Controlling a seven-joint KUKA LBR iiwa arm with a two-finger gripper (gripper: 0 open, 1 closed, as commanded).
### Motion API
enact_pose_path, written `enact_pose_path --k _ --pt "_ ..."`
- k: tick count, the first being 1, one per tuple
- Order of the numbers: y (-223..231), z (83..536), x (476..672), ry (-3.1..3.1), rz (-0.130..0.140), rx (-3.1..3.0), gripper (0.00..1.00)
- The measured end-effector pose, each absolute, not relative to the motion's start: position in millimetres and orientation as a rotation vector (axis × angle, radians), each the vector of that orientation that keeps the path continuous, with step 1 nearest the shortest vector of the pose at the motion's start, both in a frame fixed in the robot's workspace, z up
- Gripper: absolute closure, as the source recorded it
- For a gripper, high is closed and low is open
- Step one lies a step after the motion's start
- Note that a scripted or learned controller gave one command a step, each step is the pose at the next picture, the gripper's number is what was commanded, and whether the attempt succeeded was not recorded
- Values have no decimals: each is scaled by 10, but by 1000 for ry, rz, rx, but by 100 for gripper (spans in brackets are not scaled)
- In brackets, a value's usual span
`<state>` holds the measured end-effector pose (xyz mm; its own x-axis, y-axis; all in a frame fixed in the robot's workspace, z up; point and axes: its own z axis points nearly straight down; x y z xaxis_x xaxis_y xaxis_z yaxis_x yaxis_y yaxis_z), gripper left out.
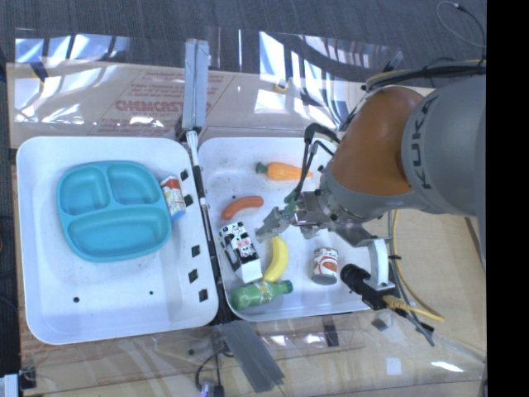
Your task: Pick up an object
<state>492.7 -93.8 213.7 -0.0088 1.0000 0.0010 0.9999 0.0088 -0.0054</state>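
The arm (pixel 430 151) has "KUKA" in white letters on its grey side. Past the far edge of the bins lies a clear sheet (pixel 124 98) with red writing too faint to read. The left bin (pixel 33 304) holds a blue tray (pixel 113 209) with three parts, and a small can (pixel 173 197) with a red and white label lies at the bin's right wall. The right bin (pixel 240 151) holds a carrot (pixel 283 171) near its far edge, a sausage (pixel 241 208), a cow-print box (pixel 240 246), a banana (pixel 276 260), a green bottle (pixel 260 294) at the near edge, and a red and white can (pixel 326 265). The hand (pixel 277 220) hangs low over the right bin, just above the banana. I cannot tell how far it is open, and nothing shows in its grip.
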Motion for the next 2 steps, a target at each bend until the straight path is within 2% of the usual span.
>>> enact_pose_path --k 1,2 --pt "-1369 1122 5058 -2221 -12 -2240 0" --pt "-1230 1023 4840 -1995 -23 -2453 0"
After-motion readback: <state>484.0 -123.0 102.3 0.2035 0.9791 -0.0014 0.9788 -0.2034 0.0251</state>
